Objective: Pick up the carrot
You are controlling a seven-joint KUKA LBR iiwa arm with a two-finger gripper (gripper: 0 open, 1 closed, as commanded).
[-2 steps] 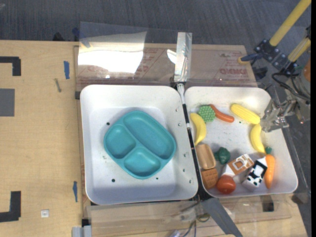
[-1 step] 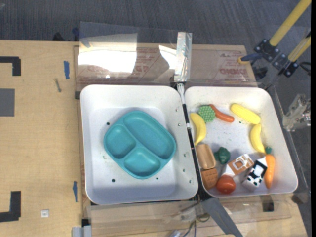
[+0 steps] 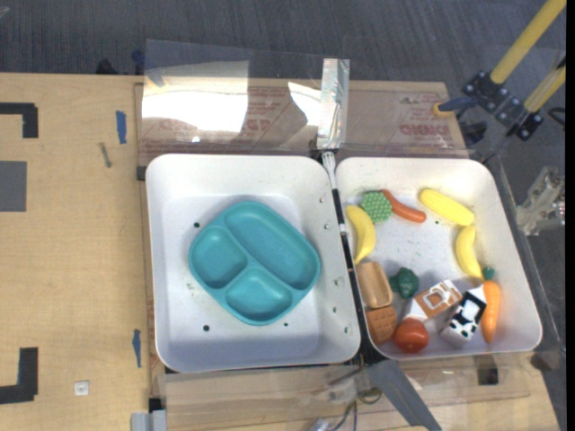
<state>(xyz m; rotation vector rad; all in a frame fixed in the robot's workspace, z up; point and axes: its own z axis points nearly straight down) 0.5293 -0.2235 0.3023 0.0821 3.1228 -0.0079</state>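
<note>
The carrot (image 3: 490, 311) is orange with a small green top and lies almost upright along the right wall of the right bin (image 3: 512, 206), near its front right corner. A black-and-white box (image 3: 465, 317) touches its left side. A yellow banana (image 3: 467, 251) lies just behind its green top. A thinner red-orange piece (image 3: 406, 210) with a knobbly green end (image 3: 377, 206) lies at the back of the same bin.
The right bin also holds two more bananas (image 3: 361, 232) (image 3: 446, 206), a brown bread loaf (image 3: 375, 287), a red tomato (image 3: 411, 335), a dark green piece (image 3: 406, 283) and an orange-white box (image 3: 437, 299). A teal divided plate (image 3: 254, 260) sits in the left bin (image 3: 171, 187).
</note>
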